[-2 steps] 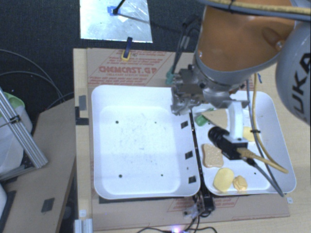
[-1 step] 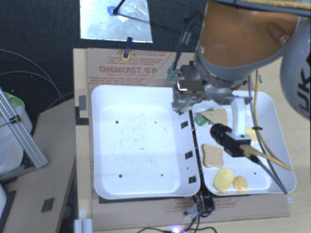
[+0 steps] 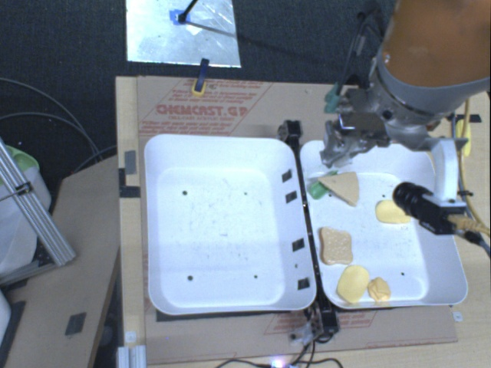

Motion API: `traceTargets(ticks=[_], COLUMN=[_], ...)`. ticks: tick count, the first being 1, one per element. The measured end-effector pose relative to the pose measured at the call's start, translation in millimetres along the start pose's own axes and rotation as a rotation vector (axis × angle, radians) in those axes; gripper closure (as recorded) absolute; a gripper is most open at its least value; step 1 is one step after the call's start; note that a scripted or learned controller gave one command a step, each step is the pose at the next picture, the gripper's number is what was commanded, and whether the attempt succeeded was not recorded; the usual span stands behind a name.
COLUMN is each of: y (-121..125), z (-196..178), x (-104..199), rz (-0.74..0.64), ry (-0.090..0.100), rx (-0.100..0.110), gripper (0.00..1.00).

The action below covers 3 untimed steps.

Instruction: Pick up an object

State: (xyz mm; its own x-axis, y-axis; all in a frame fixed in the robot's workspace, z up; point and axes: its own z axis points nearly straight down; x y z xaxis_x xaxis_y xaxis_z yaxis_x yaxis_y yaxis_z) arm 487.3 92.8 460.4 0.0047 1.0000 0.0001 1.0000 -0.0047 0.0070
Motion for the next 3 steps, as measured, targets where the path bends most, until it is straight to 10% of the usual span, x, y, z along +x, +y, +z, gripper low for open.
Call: traceTargets(ticks=[3], y=[0.7], z=[-5.4], x=[33.4], rz=[-0.017], ry=[0.003], rx=[-0.003], gripper=[1.00])
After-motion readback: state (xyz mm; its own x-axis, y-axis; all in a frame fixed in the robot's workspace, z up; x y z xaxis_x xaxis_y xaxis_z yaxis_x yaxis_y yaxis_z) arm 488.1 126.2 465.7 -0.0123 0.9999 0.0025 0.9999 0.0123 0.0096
